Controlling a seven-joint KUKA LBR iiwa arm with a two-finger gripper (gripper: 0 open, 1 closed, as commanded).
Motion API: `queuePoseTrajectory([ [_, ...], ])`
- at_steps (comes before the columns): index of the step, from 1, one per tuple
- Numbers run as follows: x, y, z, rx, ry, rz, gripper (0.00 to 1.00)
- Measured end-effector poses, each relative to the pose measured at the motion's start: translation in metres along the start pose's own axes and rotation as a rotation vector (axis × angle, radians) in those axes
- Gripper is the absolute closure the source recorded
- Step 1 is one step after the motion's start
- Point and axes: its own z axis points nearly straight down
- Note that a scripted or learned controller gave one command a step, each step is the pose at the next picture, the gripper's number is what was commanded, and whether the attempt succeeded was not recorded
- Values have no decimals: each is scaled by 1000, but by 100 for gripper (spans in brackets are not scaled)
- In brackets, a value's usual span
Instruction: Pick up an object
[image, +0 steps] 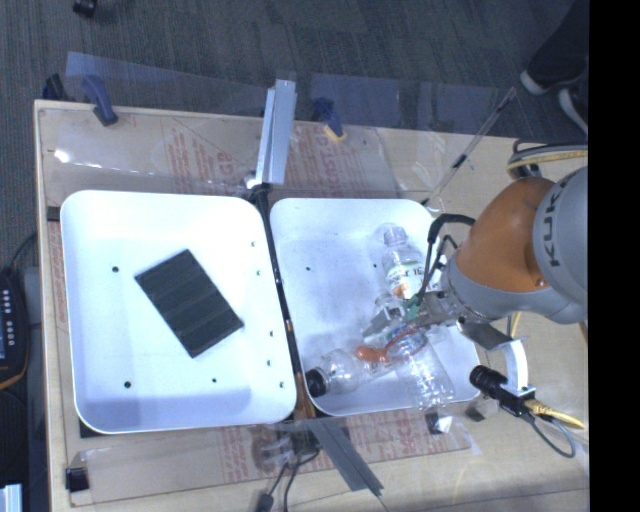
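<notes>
My gripper (402, 322) is down in the right bin (320, 250), low among a cluster of clear plastic bottles. One clear bottle with a white cap (400, 262) lies just behind it. A second clear bottle with a black cap (345, 374) lies along the bin's front wall, with a small orange piece (372, 352) beside it. A third clear bottle (430, 380) rests at the front right corner. The gripper's tip is buried in the transparent clutter, so what it touches is unclear. In the left bin (100, 230) a flat dark grey rectangular pad (189, 302) lies alone.
A metal bar (275, 130) stands behind the gap between the two bins. Blue clamps (100, 100) hold plastic sheeting at the bench's back edge. The orange-banded arm (510, 250) overhangs the right bin's right rim.
</notes>
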Motion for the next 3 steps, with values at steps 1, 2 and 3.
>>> queuePoseTrajectory([
  [1,0,-10,-3,7,6,-22,0],
  [2,-1,-12,-23,9,5,12,0],
  [3,-3,93,60,12,8,-116,0],
])
